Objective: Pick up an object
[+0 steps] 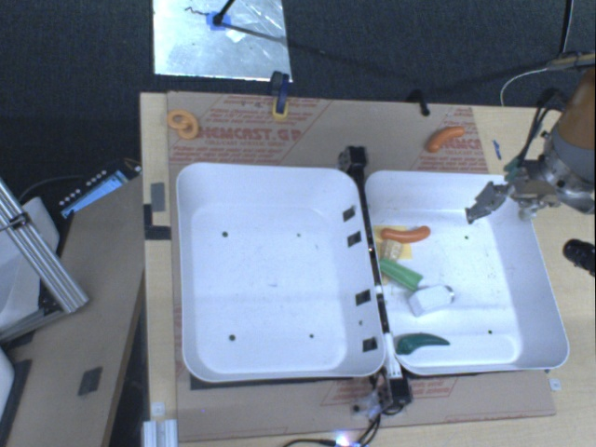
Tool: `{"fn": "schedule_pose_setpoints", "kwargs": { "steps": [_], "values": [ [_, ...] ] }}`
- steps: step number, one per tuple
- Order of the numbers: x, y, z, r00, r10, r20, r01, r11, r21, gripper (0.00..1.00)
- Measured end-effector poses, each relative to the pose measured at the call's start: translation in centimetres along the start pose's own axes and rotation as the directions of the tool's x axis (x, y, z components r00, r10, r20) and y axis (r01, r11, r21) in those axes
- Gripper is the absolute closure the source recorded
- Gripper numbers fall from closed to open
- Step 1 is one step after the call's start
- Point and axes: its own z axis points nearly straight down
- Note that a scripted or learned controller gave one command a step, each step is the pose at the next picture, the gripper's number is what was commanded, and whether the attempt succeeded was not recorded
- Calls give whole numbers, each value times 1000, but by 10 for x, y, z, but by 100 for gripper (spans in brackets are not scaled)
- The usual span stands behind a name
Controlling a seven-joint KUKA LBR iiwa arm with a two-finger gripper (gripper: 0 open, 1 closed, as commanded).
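Note:
The right bin (521, 277) holds several small items along its left side: an orange sausage-shaped piece (405, 234) lying over a yellow piece (387, 232), a light green block (401, 273), a white block (430, 298) and a dark green pepper shape (422, 342) near the front wall. My gripper (503, 206) hangs over the bin's back right part, well to the right of the items and apart from them. Its fingers are spread open with nothing between them.
The left bin (270, 268) sits beside the right one, with a black hinge strip (366, 250) between them. On the cardboard behind the bins lie another orange sausage (445, 138), an orange ring (183, 124) and a yellow clamp (278, 96).

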Motion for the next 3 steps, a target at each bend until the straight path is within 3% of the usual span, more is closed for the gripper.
{"fn": "schedule_pose_setpoints", "kwargs": {
  "steps": [1,2,3],
  "values": [
    [0,1,-11,1000,-3,0,3,1000,-4,100],
    [-24,62,-246,1000,-3,8,3,1000,-21,100],
    [-39,60,-303,1000,1,3,-1,1000,-8,100]
  ]
}}
